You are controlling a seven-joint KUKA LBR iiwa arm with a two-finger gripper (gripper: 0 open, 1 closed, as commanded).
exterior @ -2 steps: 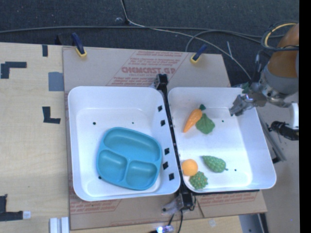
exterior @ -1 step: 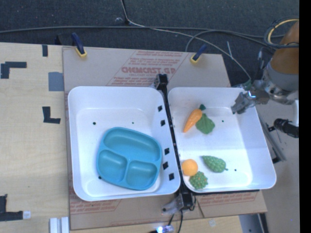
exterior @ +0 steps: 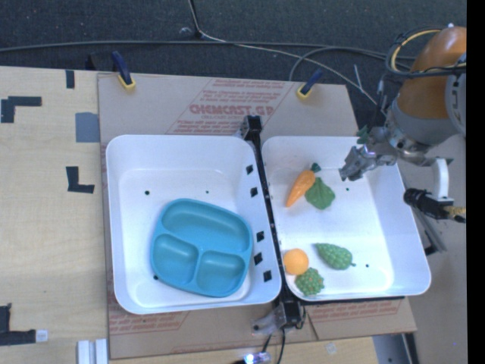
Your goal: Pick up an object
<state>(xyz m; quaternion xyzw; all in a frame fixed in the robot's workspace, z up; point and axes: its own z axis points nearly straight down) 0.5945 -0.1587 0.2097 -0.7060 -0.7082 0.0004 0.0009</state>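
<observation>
Gripper [exterior: 356,165] over right bin [exterior: 394,226], finger state can't tell, nothing seen gripped; carrot [exterior: 300,187] lies just left of the fingers touching a green leaf [exterior: 321,195], so a descent could clip both or miss.

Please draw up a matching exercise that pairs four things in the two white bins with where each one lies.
Things:
1. blue plastic divided tray
2. orange toy carrot
3. round orange toy fruit
4. two-finger gripper

Places:
A. right bin, near its front-left corner, beside a bumpy green toy
B. above the right bin's far right part
C. left bin
D. right bin, far half, touching a green leafy toy

Pairs: 1-C, 2-D, 3-A, 4-B
</observation>
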